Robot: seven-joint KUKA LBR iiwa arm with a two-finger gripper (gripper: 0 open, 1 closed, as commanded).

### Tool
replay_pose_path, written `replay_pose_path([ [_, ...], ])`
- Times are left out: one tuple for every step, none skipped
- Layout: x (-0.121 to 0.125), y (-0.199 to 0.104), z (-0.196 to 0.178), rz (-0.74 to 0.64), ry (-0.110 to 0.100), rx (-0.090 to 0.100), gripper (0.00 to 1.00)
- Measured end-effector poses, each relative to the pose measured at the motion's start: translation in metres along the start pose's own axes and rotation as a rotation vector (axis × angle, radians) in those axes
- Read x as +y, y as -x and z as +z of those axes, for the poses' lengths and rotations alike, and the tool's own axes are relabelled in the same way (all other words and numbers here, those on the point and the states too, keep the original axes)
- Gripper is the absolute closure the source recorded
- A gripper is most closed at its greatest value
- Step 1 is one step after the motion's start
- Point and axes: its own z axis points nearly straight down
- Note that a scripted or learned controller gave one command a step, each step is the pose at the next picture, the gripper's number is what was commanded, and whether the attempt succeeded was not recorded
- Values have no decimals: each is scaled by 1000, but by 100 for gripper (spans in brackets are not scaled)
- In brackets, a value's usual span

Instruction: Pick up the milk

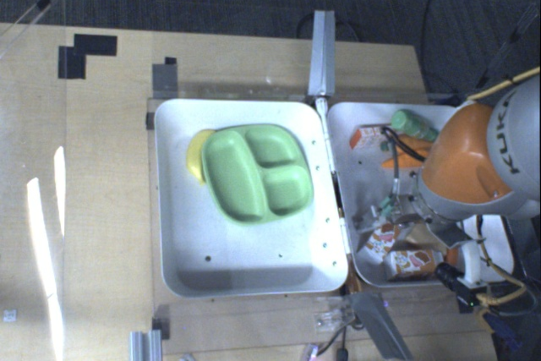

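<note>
Pale wooden bench [93, 207], bearing two shallow white plastic bins side by side.
Left white bin [182, 262], holding a green moulded three-compartment tray [254, 172], lying tilted toward the bin's far half.
Right white bin [342, 144], partly covered by the arm.
Grey arm with broad orange band [461, 161], entering from the right, low over the right bin.
Two-finger gripper [396, 211] beneath the wrist, down among the bin's contents; state of the tool: cannot tell whether spread or pressed together.
Small brown-and-white milk cartons [404, 258], lying flat at the near edge of the right bin, just beside the gripper; contact not discernible.
Yellow rounded item [195, 156], tucked under the tray's left rim.
Green oblong item [414, 125], far corner of right bin.
Red-and-white small packet [368, 136], just left of the green item.
</note>
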Motion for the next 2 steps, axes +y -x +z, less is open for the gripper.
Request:
replay_pose_path([
  [3, -3, -11, -5, 4, 3, 100],
  [10, -98, -95, -101, -13, 5, 100],
])
